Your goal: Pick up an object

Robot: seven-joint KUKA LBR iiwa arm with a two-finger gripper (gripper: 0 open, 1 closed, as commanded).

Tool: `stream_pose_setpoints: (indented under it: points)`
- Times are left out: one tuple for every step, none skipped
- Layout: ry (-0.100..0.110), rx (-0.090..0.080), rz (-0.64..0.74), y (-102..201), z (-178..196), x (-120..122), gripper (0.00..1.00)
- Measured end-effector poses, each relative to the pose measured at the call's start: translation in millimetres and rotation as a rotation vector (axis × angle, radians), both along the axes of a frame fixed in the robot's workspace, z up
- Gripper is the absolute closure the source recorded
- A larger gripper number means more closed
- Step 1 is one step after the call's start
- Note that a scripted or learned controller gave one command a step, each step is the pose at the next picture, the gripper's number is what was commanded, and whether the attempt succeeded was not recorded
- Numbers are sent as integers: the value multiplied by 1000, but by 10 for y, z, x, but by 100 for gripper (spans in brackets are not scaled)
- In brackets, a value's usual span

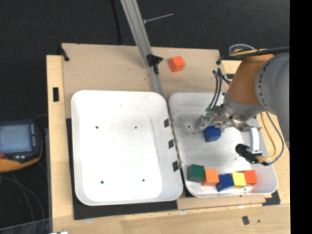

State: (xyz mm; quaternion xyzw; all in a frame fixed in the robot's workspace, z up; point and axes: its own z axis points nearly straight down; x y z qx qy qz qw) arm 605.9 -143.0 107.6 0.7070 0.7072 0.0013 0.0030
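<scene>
Nearest, a row of blocks (pixel 223 177) lies along the right bin's (pixel 187 106) near edge. The arm (pixel 253 84) bends down from the right; its tool (pixel 210 126) pinches a blue block (pixel 212 133) mid-bin.

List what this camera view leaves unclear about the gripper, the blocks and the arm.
- Gripper: in the camera view the wrist covers its fingers, so a grip on the blue block cannot be judged.
- Row of blocks along the right bin's near wall: too small to tell if they touch.
- Arm: cut off by the right edge.
</scene>
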Motion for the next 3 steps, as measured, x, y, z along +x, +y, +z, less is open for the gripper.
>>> stream_pose_setpoints:
  points:
    - [4,2,-3,12,-26,-15,0]
    - [1,1,-2,-386,-89,169,0]
    - [6,1,-2,-211,-98,-361,0]
